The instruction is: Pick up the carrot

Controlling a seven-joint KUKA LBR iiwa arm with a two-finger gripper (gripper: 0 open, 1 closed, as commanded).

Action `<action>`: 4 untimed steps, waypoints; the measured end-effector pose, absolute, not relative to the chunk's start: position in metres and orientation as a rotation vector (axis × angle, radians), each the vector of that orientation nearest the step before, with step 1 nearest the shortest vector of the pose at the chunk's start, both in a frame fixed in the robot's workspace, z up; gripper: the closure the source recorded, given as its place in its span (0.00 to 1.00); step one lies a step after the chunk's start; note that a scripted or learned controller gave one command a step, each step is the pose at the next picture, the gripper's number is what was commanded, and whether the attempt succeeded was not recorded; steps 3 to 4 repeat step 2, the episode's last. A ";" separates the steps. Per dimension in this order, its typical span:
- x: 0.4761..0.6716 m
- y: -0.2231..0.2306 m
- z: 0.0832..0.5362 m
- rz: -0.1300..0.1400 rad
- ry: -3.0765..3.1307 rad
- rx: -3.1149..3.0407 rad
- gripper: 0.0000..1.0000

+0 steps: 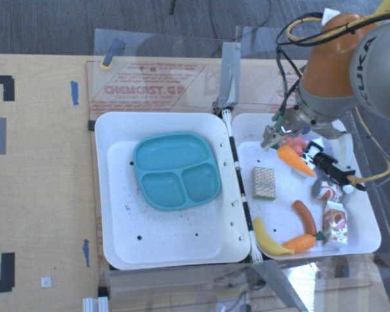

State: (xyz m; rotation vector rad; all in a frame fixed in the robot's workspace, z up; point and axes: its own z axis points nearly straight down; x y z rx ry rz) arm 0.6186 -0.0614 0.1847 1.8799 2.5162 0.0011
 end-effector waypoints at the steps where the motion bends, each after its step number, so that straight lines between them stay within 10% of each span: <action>1: 0.648 -0.035 0.265 -0.001 2.431 1.989 1.00; 2: 0.609 -0.063 0.325 0.001 2.584 1.782 1.00; 4: 0.609 -0.063 0.325 0.001 2.584 1.782 1.00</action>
